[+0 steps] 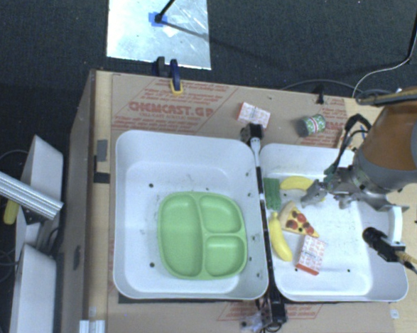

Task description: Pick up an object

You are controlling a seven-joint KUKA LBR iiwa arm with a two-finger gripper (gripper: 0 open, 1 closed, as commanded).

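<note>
2 shallow white bins sit side by side on the bench. The left bin (128, 192) holds 1 pale green plate (202, 235) with 3 compartments, smooth and rounded at the corners. The right bin (385, 281) holds 2 yellow bananas, 1 pizza slice, 1 small carton and 1 green packet. The first banana (297, 183) lies at 12 o'clock in the bin's cluster, curved. The second banana (280, 240) lies at 7 o'clock of the pizza slice (298, 223), a flat wedge with red spots. The carton (310, 254), white with red print, lies at 5 o'clock of the slice, just beside it. The green packet (272, 194) lies against the bin's left wall.

The gripper (314, 197) hangs low at 3 o'clock of the first banana and at 1 o'clock of the pizza slice; whether its metal fingers are parted cannot be told, and nothing is seen between them.

On the bench at 12 o'clock lie 1 more printed carton (254, 115) and 1 small green can (313, 125).
</note>
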